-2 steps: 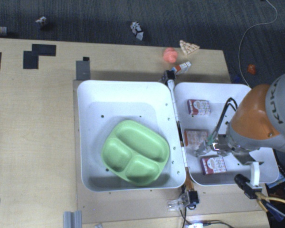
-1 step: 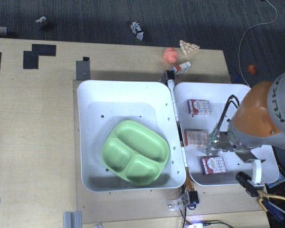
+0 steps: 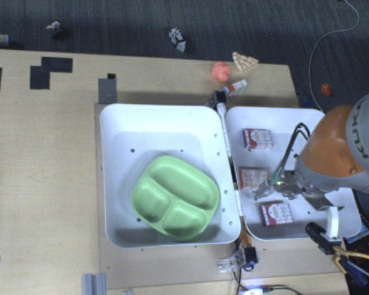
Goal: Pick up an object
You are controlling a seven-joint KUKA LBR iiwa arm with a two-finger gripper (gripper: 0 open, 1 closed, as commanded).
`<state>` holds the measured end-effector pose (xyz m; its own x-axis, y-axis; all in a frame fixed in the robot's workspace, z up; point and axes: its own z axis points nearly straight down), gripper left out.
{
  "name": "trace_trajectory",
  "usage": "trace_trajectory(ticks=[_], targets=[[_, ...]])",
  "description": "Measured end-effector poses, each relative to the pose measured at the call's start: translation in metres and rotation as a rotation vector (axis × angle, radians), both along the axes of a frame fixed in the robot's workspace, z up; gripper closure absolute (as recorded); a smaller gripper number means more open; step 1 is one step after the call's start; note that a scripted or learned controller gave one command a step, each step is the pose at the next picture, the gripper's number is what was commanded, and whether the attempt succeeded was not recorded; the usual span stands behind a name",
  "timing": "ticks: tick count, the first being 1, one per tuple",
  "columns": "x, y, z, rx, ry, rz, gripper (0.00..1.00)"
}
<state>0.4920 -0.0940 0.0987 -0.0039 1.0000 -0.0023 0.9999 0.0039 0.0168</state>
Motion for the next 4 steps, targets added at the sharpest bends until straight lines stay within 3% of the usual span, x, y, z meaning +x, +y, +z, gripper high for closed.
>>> trace_trajectory(ticks=[1, 2, 3, 4], targets=[[0.002, 0.001, 0.011, 0.000, -0.004, 0.002, 1.00], [0.002, 0.001, 0.011, 0.000, -0.004, 0.003, 0.00], [-0.003, 0.010, -0.012, 0.000, 0.008, -0.003, 0.00], [-0.001, 0.011, 0.000, 0.000, 0.001, 0.000, 1.00]])
